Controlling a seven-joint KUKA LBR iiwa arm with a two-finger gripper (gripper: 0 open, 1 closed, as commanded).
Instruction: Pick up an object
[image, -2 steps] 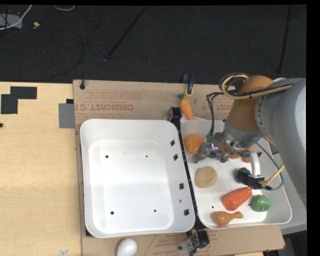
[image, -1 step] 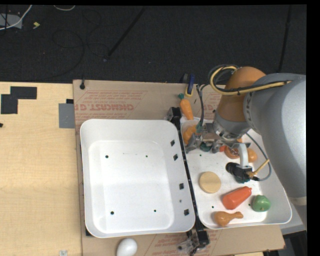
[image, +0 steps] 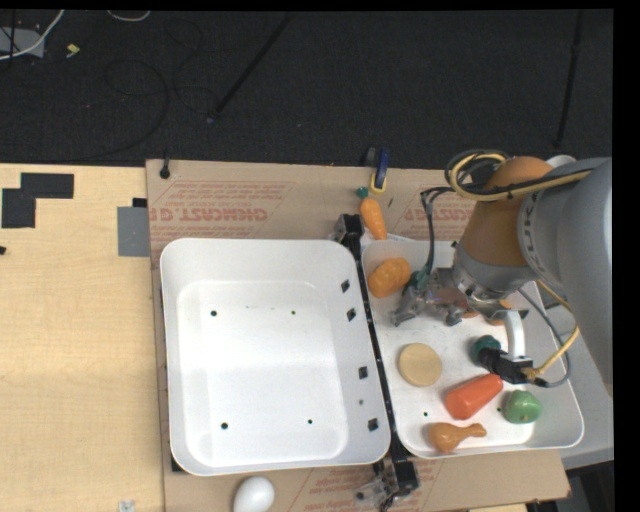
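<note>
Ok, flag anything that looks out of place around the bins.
Two things lie outside the bins: a small orange carrot-like piece on the cardboard just beyond the right bin's far left corner, and a white egg-shaped thing just outside the left bin's near edge. Nothing looks spilled or broken.

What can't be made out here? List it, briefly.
Camera view:
- right bin: its upper right corner is hidden under the arm.
- blue-and-yellow item past the bins: too small to identify.
- dark hardware between the bins' near corners: blurred, unidentifiable.
</note>
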